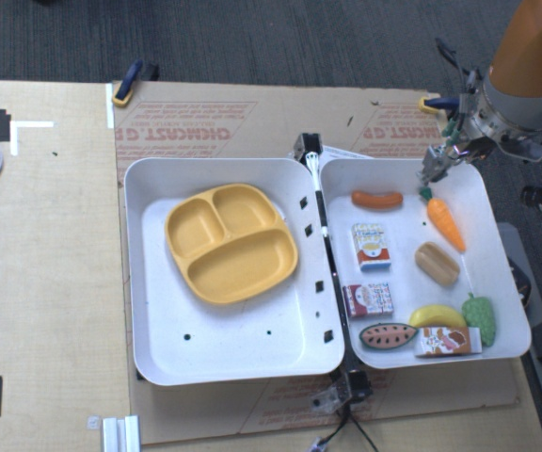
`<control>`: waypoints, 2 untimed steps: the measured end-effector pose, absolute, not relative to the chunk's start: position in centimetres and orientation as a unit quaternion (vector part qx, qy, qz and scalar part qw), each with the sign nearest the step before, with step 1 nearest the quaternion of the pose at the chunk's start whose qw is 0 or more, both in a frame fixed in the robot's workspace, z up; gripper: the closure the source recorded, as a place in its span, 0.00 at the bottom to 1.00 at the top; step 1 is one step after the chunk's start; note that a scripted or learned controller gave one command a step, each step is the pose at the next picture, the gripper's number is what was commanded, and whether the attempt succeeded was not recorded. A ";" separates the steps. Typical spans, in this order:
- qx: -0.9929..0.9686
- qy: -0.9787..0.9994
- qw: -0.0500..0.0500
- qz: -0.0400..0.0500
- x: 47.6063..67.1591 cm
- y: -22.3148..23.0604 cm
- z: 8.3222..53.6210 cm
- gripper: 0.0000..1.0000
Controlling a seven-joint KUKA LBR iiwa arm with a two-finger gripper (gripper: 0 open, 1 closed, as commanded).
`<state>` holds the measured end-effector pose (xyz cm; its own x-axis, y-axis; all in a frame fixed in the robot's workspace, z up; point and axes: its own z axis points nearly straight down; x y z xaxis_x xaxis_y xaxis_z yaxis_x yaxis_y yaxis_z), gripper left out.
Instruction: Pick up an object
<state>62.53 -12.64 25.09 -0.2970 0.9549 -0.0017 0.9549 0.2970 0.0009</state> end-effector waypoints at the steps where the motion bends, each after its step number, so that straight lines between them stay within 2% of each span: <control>1: 0.524 0.852 0.001 0.000 65.7 -10.9 40.5 1.00; 2: 0.506 0.863 0.001 0.000 65.9 -11.9 53.7 1.00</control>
<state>65.95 -11.92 53.65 -0.4887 0.8725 -0.0023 0.8725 0.4887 0.0012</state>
